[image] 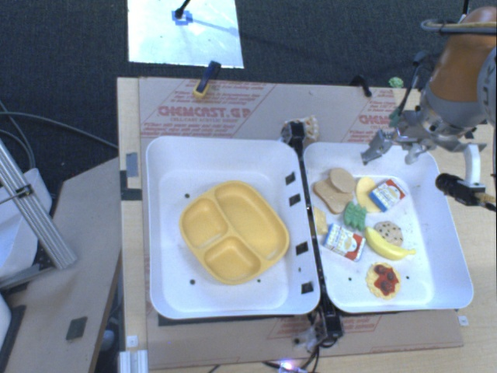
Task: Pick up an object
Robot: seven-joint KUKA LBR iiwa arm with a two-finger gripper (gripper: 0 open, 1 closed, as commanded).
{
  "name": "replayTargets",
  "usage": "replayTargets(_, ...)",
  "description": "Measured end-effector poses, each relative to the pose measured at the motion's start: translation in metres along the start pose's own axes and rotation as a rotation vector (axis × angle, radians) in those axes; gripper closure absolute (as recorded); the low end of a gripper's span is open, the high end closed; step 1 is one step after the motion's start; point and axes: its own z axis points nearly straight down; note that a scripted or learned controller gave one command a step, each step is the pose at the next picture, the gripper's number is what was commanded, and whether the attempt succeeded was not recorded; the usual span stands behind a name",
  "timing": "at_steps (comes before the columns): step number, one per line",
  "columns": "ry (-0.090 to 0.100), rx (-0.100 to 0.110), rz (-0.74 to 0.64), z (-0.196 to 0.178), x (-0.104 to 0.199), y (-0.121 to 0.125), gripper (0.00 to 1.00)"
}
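Toy food [365, 228] in right bin [446, 239] (bench [233, 103] lettering "CHEMCAST"), hand [394, 148] above, spread, gripping nothing.

**Setting: Robotics Laboratory Test Bench**

The location is a research lab workcell, not a domestic or retail space. Indicators: an industrial robot arm [458, 68] mounted beside a plywood bench [256, 103] covered with protective masked sheeting printed "CHEMCAST". Two shallow white bins [225, 150] are joined side by side with black clips. Plastic toy food [365, 224] and a yellow compartment tray [233, 230] serve as test objects. Loose cables [54, 123] cross dark carpet [62, 37], alongside an aluminium extrusion frame [31, 208].
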Motion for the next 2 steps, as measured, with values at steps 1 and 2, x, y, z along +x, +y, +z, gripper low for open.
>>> replayTargets(1, 0.0, 0.013, 0.01, 0.12, -0.073, -0.066, 0.0)
replayTargets(2, 0.005, 0.008, 0.002, 0.093, -0.006, -0.16, 0.0)
